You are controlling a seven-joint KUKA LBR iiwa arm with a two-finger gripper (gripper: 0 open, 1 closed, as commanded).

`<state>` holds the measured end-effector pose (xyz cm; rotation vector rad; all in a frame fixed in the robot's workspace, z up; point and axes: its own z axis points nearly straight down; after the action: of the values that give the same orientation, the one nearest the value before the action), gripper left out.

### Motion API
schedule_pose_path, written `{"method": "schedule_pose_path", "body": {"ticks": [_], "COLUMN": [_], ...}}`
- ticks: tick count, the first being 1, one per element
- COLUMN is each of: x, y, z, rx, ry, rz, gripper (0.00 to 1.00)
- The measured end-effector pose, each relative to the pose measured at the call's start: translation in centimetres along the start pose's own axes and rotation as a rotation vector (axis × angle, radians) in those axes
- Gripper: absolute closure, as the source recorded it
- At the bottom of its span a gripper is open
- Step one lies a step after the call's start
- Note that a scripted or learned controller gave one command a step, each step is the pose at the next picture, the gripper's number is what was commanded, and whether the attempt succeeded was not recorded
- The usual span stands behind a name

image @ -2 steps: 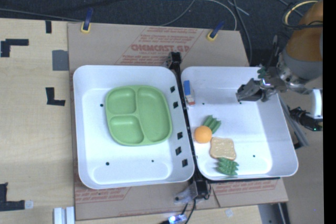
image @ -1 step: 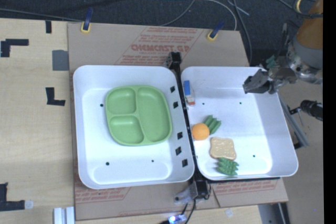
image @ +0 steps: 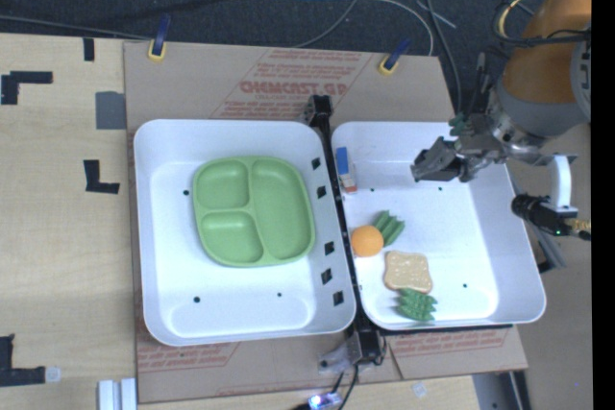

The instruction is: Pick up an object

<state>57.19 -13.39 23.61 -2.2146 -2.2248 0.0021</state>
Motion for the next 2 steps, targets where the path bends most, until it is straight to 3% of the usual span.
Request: {"method": "schedule_pose_path", "body": {"ticks": [2], "x": [10.0], "y": [-2.4], "z": [1.4], "rx": [0.0], "ry": [-0.001], "rz": [0.0], "gripper": [1.0]}}
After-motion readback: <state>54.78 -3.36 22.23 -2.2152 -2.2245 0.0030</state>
